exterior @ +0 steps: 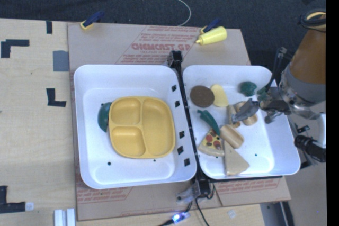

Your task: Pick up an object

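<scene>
Jaws (248, 111) over right bin (275, 164), seemingly closed on a small tan toy (249, 119); hard to confirm.

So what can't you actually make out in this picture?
- Gripper, camera view: dark and blurred, so open or shut is unclear, as is whether it touches the tan piece beneath.
- Green object, left bin: mostly hidden under the yellow divided plate.
- Arm: cut off at the right.

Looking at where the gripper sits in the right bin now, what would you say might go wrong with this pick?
The gripper is low among crowded toys: the tan piece beneath it touches the bread roll, so closing could nudge or catch both. The green piece lies close beside the arm's path and might get knocked toward the right bin's wall.
</scene>
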Robot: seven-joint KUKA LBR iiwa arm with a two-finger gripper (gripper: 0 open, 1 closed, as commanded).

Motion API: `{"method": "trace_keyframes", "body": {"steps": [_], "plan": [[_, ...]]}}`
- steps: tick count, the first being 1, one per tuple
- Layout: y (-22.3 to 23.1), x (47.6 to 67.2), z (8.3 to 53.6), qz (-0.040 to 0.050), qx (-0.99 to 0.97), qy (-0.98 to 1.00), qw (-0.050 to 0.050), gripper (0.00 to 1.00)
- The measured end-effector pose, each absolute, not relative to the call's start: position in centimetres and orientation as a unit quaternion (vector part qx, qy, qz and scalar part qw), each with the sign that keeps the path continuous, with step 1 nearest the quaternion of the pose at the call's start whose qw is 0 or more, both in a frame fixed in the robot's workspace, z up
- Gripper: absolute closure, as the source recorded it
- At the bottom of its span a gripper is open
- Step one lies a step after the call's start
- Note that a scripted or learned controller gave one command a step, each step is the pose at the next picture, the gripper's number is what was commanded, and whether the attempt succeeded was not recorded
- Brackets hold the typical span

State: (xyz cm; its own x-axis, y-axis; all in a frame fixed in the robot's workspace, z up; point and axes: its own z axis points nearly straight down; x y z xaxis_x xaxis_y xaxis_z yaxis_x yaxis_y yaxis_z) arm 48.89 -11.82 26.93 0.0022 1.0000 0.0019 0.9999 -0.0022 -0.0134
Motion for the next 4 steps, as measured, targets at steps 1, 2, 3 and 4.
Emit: {"method": "trace_keyframes", "body": {"steps": [1, 2, 3, 4], "plan": [[-11.8, 49.1, 27.5, 0.0006, -0.707, -0.708, 0.001, 0.0], [-11.4, 48.5, 22.9, 0.0018, -0.707, -0.707, 0.002, 0.0], [-10.7, 48.6, 16.8, 0.0017, -0.707, -0.707, 0.003, 0.0], [-10.0, 49.3, 11.2, 0.002, -0.707, -0.708, 0.003, 0.0]]}}
